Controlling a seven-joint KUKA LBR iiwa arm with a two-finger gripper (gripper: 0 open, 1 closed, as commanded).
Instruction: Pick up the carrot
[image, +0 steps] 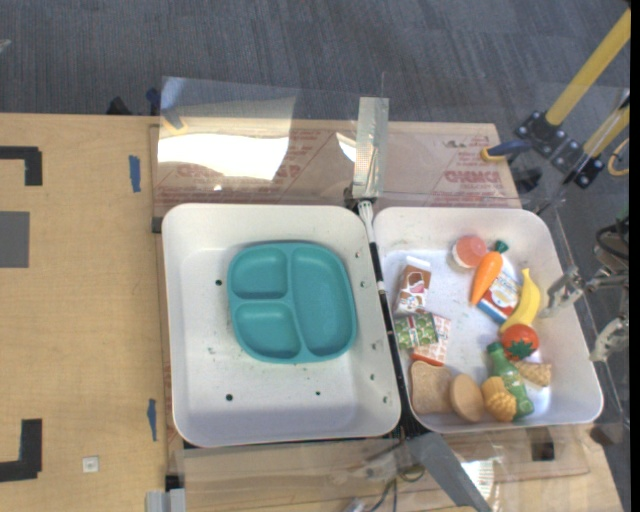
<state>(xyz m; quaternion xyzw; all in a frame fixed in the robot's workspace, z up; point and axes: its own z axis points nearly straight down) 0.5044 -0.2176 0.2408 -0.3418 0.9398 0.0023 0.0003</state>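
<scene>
- Worktop (80, 300): tan board carrying two shallow white bins side by side.
- Left bin (190, 400): farther from the pincer; holds a teal divided plate (292, 300).
- Right bin (575, 385): the bin nearer the pincer; holds a cluster of toy food.
- Pincer (575, 288): faint, blurred metal shape at the right bin's outer rim; whether it is wide or narrow cannot be told, and nothing is seen held in it.
- Banana (528, 298): between pincer and carrot, just beside the pincer.
- Carrot (486, 275): lying tilted in the right bin's far part, beyond the banana from the pincer, touching a round red slice (467, 251).
</scene>
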